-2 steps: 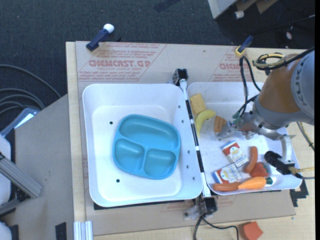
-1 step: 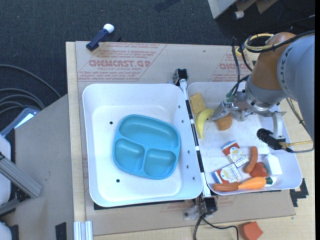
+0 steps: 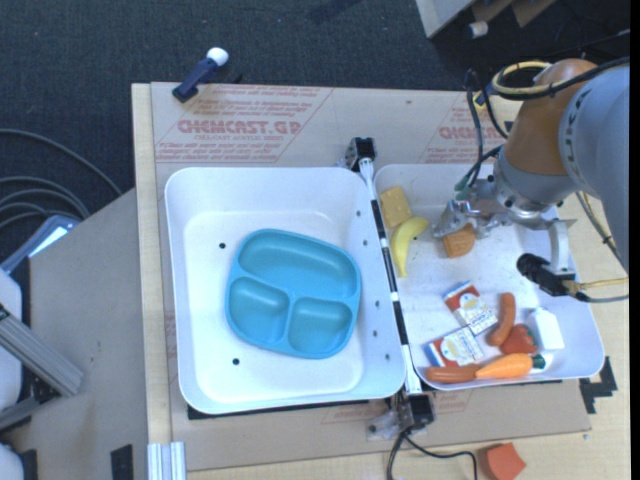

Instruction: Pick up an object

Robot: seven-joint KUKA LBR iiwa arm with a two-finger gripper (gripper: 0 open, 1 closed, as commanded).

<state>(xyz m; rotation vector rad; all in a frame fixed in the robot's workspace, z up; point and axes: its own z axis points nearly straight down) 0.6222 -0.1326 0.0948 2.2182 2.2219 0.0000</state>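
1. Reaching into the right bin [image 3: 590, 353] from the right, the arm [image 3: 560, 118] has its pincer [image 3: 468, 216] low over the bin's upper part, right above a small brown block [image 3: 459, 242].
2. Whether the pincer is spread or closed I cannot tell; the wrist hides much of it, and nothing can be seen clamped in it.
3. The brown block looks to be the target: it sits on the bin floor just under the pincer, close to a banana [image 3: 405, 240] and a yellow wedge [image 3: 395, 206] by the divider.
4. Further things lie towards the bin's near end: two small cartons [image 3: 466, 326], a sausage [image 3: 505, 316], a red piece [image 3: 518, 339], a carrot [image 3: 505, 367] and a white block [image 3: 547, 328].
5. The left bin [image 3: 190, 288] holds a blue divided tray [image 3: 292, 292].
6. By my reading, this is the approach or grasp stage; no lift is under way.
7. The next move calls for the pincer to straddle the block squarely, close firmly, then rise straight up without nudging the banana.
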